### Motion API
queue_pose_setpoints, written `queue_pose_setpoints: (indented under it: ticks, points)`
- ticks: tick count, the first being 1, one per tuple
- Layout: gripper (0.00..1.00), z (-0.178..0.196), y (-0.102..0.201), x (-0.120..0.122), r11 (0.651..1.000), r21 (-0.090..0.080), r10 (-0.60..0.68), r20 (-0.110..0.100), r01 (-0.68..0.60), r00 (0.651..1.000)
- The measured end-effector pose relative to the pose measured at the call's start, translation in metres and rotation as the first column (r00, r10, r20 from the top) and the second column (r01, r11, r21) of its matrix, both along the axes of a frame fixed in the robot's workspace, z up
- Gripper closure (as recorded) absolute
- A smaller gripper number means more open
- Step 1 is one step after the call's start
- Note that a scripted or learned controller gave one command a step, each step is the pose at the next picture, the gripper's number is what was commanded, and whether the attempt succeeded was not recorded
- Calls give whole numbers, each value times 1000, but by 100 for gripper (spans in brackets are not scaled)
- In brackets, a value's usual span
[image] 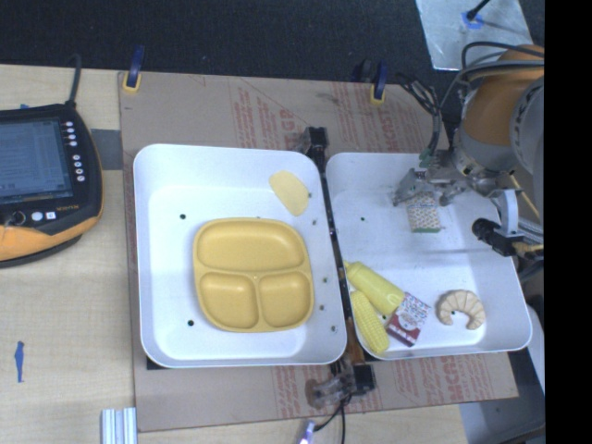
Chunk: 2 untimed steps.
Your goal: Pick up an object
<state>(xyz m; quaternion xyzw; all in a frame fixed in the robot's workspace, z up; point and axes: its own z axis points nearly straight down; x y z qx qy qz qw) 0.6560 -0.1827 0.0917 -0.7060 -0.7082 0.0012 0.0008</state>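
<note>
1. Nearest the camera, along the right bin's [518, 336] front wall, sits a little cluster: two yellow corn cobs [372, 303] lying side by side at a slant, a small red and white packet [408, 318] touching them, and a croissant [462, 307] just to its right.
2. Over in the left bin [157, 248] there's a yellow divided plate [252, 273] with three compartments, lying flat in the middle, and a pale yellow chip-looking piece [289, 191] near the back right corner, apart from the plate.
3. Arm [504, 109] comes in from the right, grey with the orange band, and the gripper [424, 191] is down over the back of the right bin.
4. Right below the gripper is a small pale speckled block [424, 215], like a sponge. It looks to be at the fingertips, but honestly I can't tell whether the gripper is clamped on it or open.
5. Off to the left on the bench there's a control pendant [42, 178] with an orange body and its screen lit.
6. Both bins rest on a brown cardboard sheet [231, 109] clamped at the back edge.
</note>
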Motion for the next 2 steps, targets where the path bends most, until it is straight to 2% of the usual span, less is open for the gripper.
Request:
queue_pose_setpoints:
  ticks: [2]
  points:
    - [0, 1, 1, 0, 1000, 0, 0, 1, 0, 1000]
